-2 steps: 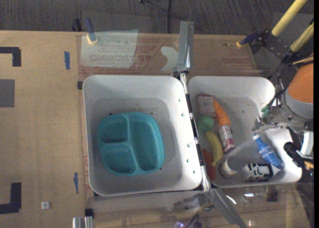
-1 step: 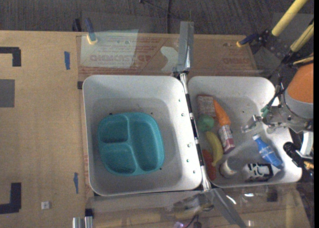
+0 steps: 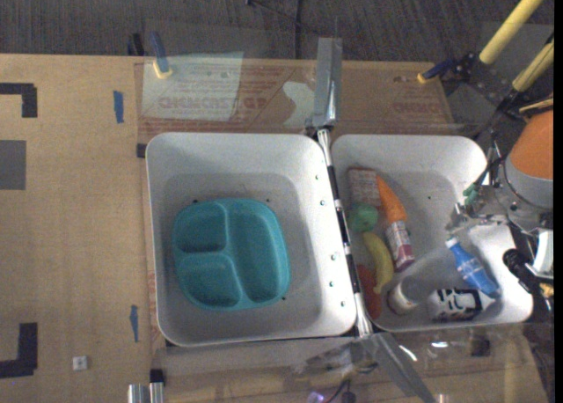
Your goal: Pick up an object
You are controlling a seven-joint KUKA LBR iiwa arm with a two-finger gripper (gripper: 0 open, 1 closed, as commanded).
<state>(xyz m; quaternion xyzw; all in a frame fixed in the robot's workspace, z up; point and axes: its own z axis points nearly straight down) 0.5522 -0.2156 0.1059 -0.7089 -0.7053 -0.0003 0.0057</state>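
Observation:
The right bin [image 3: 422, 150] holds several small items. An orange carrot [image 3: 391, 201] lies by a pink and white bottle [image 3: 400, 245]. A yellow banana [image 3: 380, 259] and a green toy [image 3: 364, 216] sit near the bin's left wall. A blue object [image 3: 471, 269] lies at the right, with a black and white piece [image 3: 456, 303] and a grey cup [image 3: 403, 294] at the front. My gripper [image 3: 472, 210] hangs over the bin's right side, just above the blue object and apart from it.
The left bin [image 3: 167, 164] contains a teal divided plate [image 3: 230, 253]. A metal divider [image 3: 339, 234] runs between the bins. A red item [image 3: 368, 291] lies along the right bin's left wall. Yellow poles [image 3: 519, 14] stand at the back right.

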